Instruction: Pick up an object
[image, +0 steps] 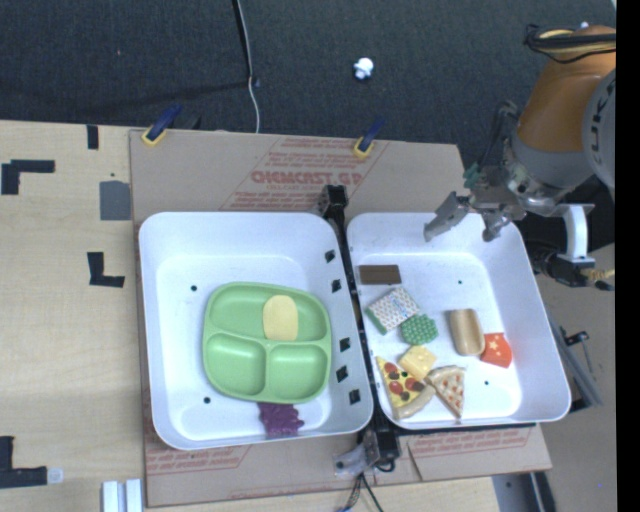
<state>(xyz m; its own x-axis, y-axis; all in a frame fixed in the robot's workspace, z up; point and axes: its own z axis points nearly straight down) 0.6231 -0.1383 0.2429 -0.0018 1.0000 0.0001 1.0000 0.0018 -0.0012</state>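
My gripper (467, 222) hangs over the back edge of the right bin (440, 262), its two fingers spread open with nothing between them. Below it in that bin lie a brown chocolate bar (379, 275), a checkered cracker (391, 308), a green waffle piece (419, 328), a bread roll (464, 331), a red strawberry (496, 349), a yellow cheese block (418, 359) and two pizza slices (403, 384) (449, 388). The left bin (175, 262) holds a green divided plate (267, 343) with a yellow oval piece (281, 317) on it, and purple grapes (281, 419) at the front.
Both bins rest on a cardboard sheet (300, 175) held by clamps at the back. A black divider (345, 300) runs between the bins. The arm's orange band (560, 105) sits at the upper right.
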